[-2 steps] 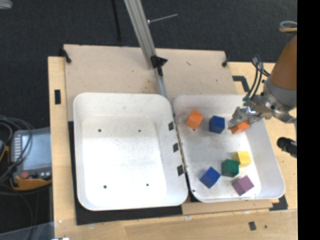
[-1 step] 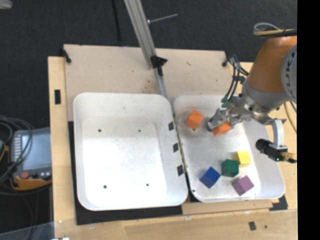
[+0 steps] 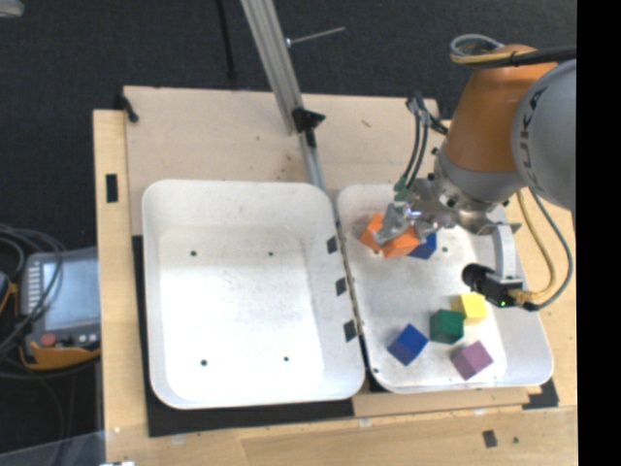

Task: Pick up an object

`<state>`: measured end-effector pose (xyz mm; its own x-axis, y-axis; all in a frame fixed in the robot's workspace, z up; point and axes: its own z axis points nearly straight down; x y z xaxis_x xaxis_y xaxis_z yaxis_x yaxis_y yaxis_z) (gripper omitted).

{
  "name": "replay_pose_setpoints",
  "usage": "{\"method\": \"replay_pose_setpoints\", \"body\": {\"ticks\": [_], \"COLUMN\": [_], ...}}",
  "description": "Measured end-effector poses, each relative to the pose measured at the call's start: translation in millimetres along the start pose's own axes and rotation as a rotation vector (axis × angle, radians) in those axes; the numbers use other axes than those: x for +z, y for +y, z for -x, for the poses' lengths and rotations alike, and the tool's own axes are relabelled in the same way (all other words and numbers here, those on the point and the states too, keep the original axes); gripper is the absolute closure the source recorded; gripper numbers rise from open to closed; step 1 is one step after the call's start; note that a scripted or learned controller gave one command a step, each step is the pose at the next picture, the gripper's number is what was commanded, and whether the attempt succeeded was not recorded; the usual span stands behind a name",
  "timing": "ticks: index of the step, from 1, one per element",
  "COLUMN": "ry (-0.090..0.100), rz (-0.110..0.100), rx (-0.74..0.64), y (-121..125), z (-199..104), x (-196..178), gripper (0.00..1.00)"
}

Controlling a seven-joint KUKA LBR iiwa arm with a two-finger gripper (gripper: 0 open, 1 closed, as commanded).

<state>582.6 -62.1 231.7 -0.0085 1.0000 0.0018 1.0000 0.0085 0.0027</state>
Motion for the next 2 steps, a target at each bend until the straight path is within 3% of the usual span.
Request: {"method": "replay_pose_setpoints", "body": {"ticks": [2], "ry": [-0.001], "rz": [-0.004], "rx": [0.001], "y": [-16], "z": [-107], "x": [2], "gripper": [1.0]}}
